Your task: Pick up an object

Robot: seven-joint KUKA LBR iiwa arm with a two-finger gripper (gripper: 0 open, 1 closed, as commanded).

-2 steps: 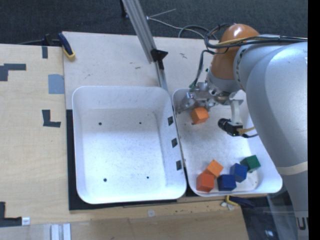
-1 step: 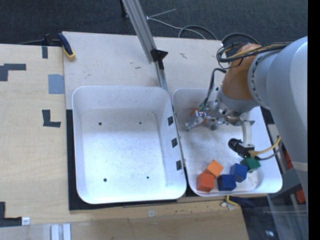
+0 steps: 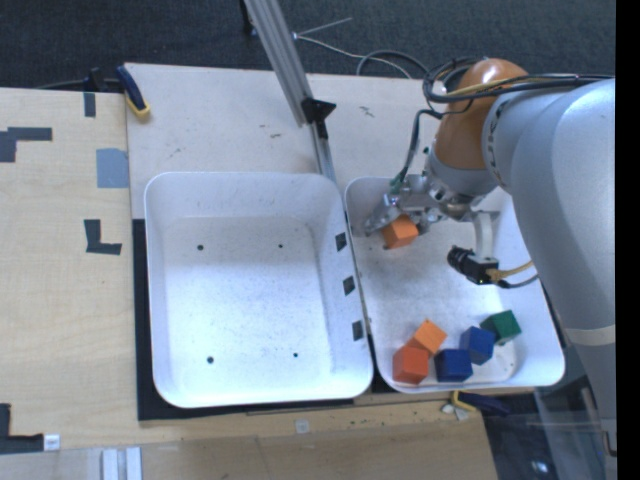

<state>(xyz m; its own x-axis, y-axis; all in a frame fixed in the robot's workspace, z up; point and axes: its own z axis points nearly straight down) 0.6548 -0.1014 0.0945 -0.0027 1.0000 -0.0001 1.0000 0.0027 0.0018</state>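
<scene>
My gripper [image 3: 401, 224] hangs over the far left part of the right bin [image 3: 535, 368], close to its left wall. A small orange block [image 3: 402, 234] sits between its fingers, and the gripper is shut on it. The block looks lifted a little off the bin floor. Several other blocks lie at the near end of the same bin: an orange one [image 3: 431, 334], a red one [image 3: 411, 364], two blue ones [image 3: 454, 366] [image 3: 480, 343] and a green one [image 3: 501, 325].
The left bin [image 3: 160, 268] stands beside the right one, their walls touching. A slanted metal rail [image 3: 285, 53] runs down to the gap between the bins. A black cable end [image 3: 472, 265] hangs off the wrist over the right bin.
</scene>
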